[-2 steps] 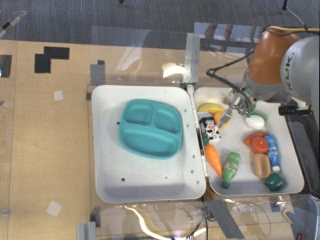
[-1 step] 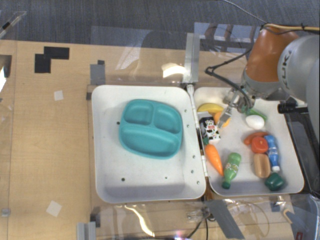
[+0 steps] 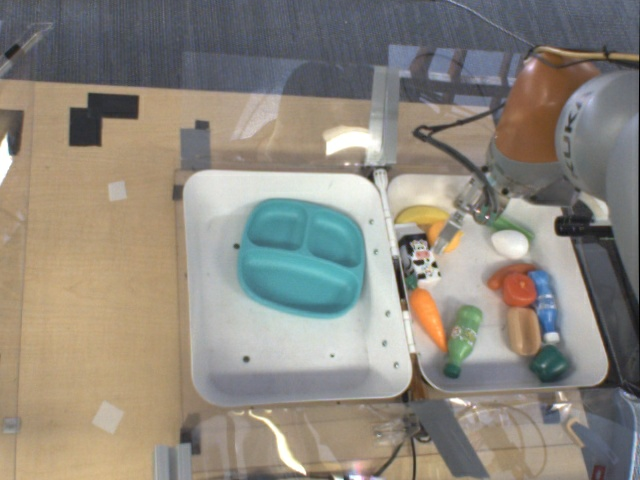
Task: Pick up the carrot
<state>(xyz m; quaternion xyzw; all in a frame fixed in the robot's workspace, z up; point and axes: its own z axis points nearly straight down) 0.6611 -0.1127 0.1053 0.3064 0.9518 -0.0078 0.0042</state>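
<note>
The carrot (image 3: 429, 318) is lying in the lower left part of the right bin (image 3: 590, 368), close to the wall that divides the two bins, its long axis running on a slant from upper left to lower right, the blunt end sitting toward the upper left and the narrow tip pointing toward the lower right. Moving from the left of the frame, two white bins are sitting side by side on the wooden bench (image 3: 90, 298): the left bin (image 3: 215, 368) is holding one teal divided plate (image 3: 301, 257), lying near its middle. In the right bin, one small black and white toy (image 3: 418, 256) is resting just above the carrot, and one yellow banana (image 3: 422, 215) is lying above that, near the upper left corner. One green bottle (image 3: 461, 339) is lying just right of the carrot's tip. Further right, one white egg (image 3: 510, 244) is sitting in the upper part, one orange-red tomato-like piece (image 3: 516, 288) below it, one blue and white bottle (image 3: 546, 305) beside that, one tan bread-like piece (image 3: 522, 331) lower still, and one dark green piece (image 3: 550, 364) near the lower right corner. The gripper (image 3: 452, 230) is hanging over the upper part of the right bin, between the banana and the egg, well apart from the carrot; whether its pincer is parted or closed I cannot tell, and nothing is visibly caught in it.
</note>
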